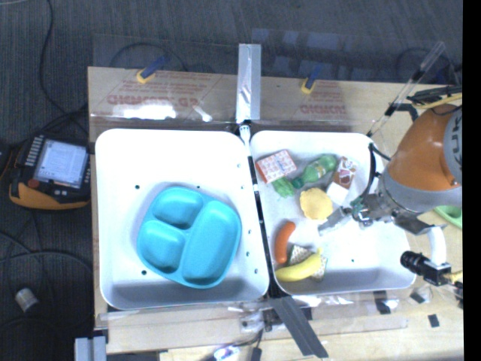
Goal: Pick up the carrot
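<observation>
Carrot: the carrot lies in my right bin, near its left wall, towards the front. Its long axis runs nearly front to back, tilted a little, the top end leaning right.
Neighbours: a banana lies just below its lower end, and a white packet sits against its right side, covering part of it.
My hand: my gripper reaches in from the right, low over the bin, just right of the white packet and below a yellow lump. Whether its fingers are apart or together I cannot tell; they blur into one pale streak.
Hard to read: which end of the carrot is the tip.
Left bin: the left bin holds a blue divided plate.
Further back: a green bottle and a red-patterned box.
</observation>
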Robot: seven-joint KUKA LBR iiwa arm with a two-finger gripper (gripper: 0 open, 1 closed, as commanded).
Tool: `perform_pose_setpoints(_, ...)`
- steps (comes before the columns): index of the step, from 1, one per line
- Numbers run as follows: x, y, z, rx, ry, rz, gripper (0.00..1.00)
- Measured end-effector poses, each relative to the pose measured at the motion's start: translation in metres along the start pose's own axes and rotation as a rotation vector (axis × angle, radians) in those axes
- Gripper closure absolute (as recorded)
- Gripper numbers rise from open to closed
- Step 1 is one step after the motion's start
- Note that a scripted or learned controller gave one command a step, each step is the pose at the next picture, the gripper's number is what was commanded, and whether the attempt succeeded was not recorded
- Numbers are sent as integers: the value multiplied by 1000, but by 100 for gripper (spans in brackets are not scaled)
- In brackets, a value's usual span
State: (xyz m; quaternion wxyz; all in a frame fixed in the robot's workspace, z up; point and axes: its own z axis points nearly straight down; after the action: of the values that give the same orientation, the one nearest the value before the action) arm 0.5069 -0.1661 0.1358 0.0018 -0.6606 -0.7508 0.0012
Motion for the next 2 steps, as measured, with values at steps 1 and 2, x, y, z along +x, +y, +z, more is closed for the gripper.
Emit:
perform_pose_setpoints(1,14,-22,6,2,2,611,0)
perform_pose_setpoints(2,-45,-3,-51,1,-2,486,0)
